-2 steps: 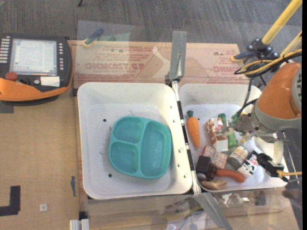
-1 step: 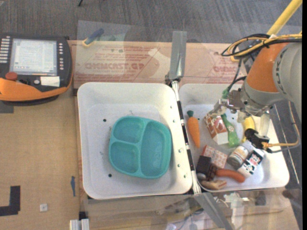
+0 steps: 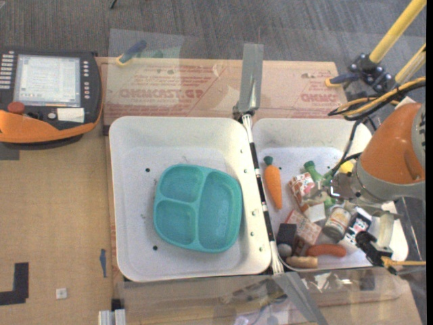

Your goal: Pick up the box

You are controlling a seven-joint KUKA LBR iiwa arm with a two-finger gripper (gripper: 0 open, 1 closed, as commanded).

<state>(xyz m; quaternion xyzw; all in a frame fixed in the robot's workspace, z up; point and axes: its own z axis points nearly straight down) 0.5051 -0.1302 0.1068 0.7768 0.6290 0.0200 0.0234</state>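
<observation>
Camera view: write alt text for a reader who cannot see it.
The arm reaches from the right over the right bin, crowded with a carrot, a box, a sausage and other small items. The left bin holds a teal plate.

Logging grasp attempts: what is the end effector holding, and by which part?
Cannot be told: the end effector sits low among the right bin's clutter, its grip hidden.

The bench [image 3: 54, 202] bears two white bins [image 3: 128, 181] and a pendant [image 3: 47, 93].
</observation>
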